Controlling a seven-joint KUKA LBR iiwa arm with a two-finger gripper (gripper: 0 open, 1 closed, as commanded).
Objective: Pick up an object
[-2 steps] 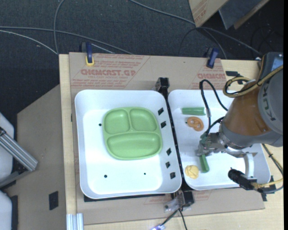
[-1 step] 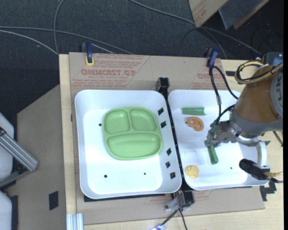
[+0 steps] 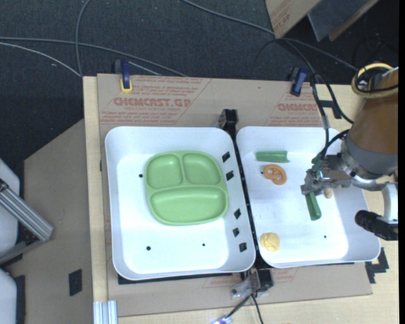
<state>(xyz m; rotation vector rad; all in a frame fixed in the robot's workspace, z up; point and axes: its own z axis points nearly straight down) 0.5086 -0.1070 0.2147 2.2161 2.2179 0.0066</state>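
The arm (image 3: 377, 136) was cut off by the right edge of the camera view, so its base and most of its length lay outside the picture. The gripper (image 3: 316, 183) was a small dark cluster under the wrist, too small to tell how its fingers stood. The top end of the green stick (image 3: 312, 206) was hidden beneath it, and whether the two touched could not be told. The right rim of the right bin (image 3: 297, 250) was covered by the arm. The print on the orange pretzel-like piece (image 3: 274, 174) was blurred. The cardboard box (image 3: 297, 12) was clipped by the top edge.
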